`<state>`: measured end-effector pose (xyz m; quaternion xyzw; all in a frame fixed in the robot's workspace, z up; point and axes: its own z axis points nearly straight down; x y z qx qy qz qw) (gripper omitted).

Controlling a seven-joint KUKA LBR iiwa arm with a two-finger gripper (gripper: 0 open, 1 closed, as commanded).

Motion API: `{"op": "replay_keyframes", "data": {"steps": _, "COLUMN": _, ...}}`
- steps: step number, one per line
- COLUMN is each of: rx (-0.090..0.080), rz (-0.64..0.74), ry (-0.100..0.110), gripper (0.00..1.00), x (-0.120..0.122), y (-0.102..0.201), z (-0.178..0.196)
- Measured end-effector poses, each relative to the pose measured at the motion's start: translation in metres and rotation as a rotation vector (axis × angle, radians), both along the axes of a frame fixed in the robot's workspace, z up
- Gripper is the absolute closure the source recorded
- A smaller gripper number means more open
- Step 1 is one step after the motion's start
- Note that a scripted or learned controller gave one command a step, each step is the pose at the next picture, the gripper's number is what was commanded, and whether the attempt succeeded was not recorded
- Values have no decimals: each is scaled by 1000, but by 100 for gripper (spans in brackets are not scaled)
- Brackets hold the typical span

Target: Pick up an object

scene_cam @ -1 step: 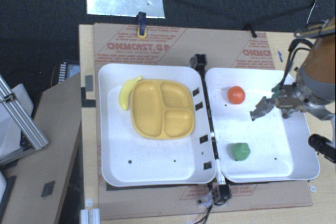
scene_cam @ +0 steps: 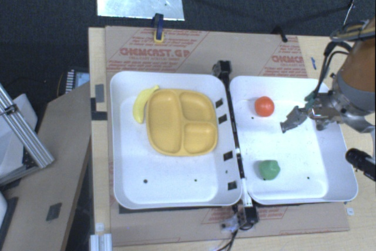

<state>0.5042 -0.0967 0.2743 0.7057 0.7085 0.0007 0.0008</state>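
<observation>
Green object (scene_cam: 269,169) lies in the right bin (scene_cam: 338,185), below and left of the gripper (scene_cam: 292,120); the orange ball (scene_cam: 264,106) sits just left of the gripper and slightly above it. Risk: a round ball can roll off a finger on a slanted approach, and either object may slip from an off-centre grasp. Arm reaches in from the right, wrist low over the bin, gripper pointing left. Finger state cannot be determined; nothing is visibly held.

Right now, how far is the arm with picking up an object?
Nothing looks picked up yet. The pincer hovers over the right bin with nothing visible between its fingers. The orange ball and green object lie on the bin floor. Descending, grasping and lifting remain.
</observation>
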Motion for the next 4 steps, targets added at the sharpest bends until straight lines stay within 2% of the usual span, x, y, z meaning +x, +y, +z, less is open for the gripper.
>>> {"op": "replay_keyframes", "data": {"steps": 2, "rx": 2, "rz": -3, "ry": 7, "gripper": 0, "x": -12, "y": 15, "z": -102}}
{"op": "replay_keyframes", "data": {"steps": 3, "rx": 1, "rz": -4, "ry": 5, "gripper": 0, "x": -16, "y": 12, "z": -145}}
{"op": "replay_keyframes", "data": {"steps": 4, "rx": 0, "rz": -4, "ry": 0, "gripper": 100, "x": -14, "y": 12, "z": -133}}
